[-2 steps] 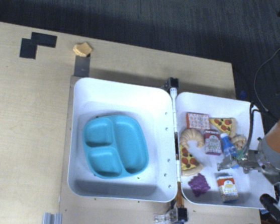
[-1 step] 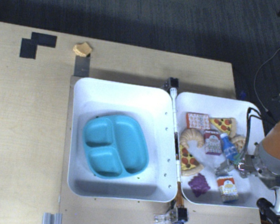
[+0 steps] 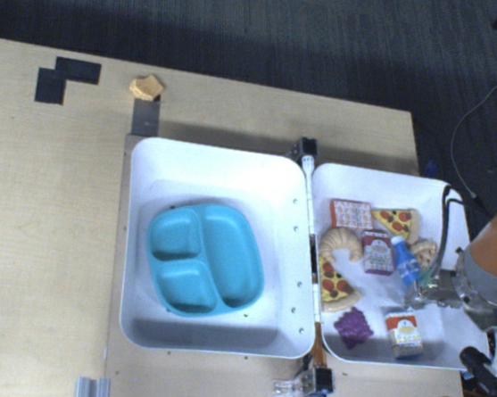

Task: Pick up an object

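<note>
Camera view: left to right, a blue tray [image 3: 205,258] is seen in the left bin [image 3: 137,224], toy foods in the right bin [image 3: 445,352], where a light, stiff carton [image 3: 403,334], best pinched across its flat sides, lies below the gripper [image 3: 417,290], whose fingers' state cannot be told.

Turquoise tray [image 3: 205,260] in white bin [image 3: 142,225]; purple grapes [image 3: 354,327]; red-spotted yellow pizza slice [image 3: 336,287]; tan croissant [image 3: 342,243].
</note>
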